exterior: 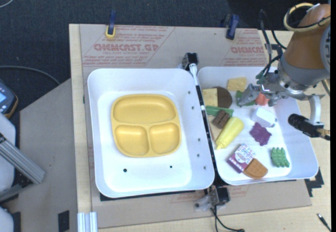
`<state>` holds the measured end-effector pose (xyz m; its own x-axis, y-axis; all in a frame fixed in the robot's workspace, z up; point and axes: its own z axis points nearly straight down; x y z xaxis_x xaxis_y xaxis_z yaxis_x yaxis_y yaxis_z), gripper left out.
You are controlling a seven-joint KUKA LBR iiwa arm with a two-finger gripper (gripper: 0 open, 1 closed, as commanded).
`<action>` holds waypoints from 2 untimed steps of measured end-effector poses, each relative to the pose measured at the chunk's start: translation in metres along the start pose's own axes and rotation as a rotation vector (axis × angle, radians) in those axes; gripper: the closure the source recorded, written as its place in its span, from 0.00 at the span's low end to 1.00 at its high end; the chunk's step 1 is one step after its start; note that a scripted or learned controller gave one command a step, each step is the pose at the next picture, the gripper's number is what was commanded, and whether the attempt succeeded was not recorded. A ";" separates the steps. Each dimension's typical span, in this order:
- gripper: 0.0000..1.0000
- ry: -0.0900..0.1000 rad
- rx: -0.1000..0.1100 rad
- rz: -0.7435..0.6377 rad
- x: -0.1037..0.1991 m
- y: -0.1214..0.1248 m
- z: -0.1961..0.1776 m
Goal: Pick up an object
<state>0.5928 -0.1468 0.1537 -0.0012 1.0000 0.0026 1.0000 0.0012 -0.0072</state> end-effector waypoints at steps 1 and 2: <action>0.00 -0.004 -0.008 -0.001 0.009 0.003 0.047; 0.00 -0.010 -0.023 0.001 0.006 0.009 0.059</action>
<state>0.6016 -0.1404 0.0941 -0.0004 1.0000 -0.0075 0.9999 0.0006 0.0162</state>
